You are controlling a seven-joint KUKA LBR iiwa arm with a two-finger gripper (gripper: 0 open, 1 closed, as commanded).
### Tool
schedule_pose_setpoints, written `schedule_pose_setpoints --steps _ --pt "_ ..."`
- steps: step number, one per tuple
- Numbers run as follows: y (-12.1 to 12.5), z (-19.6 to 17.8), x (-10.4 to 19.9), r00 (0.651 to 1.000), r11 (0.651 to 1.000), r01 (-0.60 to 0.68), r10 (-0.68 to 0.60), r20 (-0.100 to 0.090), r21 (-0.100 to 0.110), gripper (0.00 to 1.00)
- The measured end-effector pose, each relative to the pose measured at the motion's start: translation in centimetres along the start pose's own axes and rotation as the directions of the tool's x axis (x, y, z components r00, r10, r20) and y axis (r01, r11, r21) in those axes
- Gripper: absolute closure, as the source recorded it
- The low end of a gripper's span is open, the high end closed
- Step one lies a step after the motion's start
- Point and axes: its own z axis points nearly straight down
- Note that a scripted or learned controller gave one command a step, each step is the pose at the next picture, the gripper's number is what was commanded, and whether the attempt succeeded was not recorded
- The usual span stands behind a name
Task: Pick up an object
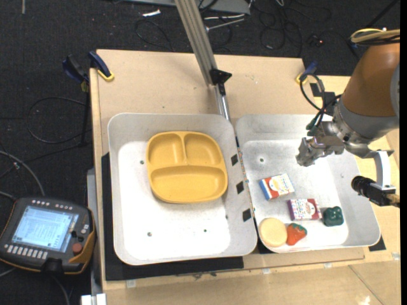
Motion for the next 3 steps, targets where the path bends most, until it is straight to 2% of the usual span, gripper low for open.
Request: schedule_pose_setpoints --steps 1,3 --pt "1.6 -0.9 5.6 1.000 1.000 0.001 -0.001 0.000 -0.001 1.00" --pt "2.9 -2.0 16.8 1.000 1.000 -0.001 0.001 -0.001 0.000 1.00"
